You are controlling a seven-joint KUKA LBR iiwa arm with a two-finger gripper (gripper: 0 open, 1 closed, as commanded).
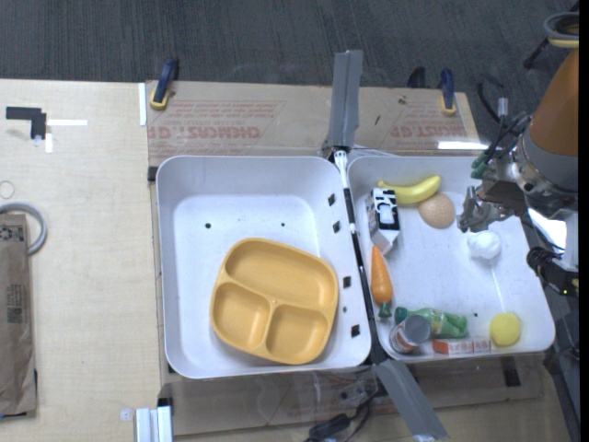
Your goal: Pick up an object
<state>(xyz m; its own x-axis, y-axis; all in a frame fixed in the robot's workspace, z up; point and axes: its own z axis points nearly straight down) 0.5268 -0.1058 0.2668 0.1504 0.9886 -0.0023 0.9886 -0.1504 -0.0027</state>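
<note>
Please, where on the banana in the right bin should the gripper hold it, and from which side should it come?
Probably the middle of the banana, from above, closing across its narrow width. It lies flat near the far wall of the right bin, curving left to right, so the thick middle seems the steadiest place. The brown egg-shaped object sits close by its right end, leaving less room there.

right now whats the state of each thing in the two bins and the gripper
divided yellow plate: flat, upright, in the left bin
banana: lying at the back of the right bin
carrot: lying along the divider wall
small carton: tipped against the divider
tan ball: resting beside the banana
white ball: loose, just below the gripper
yellow ball: resting in the front corner
can: on its side
gripper: low over the bin, grip unclear
</note>
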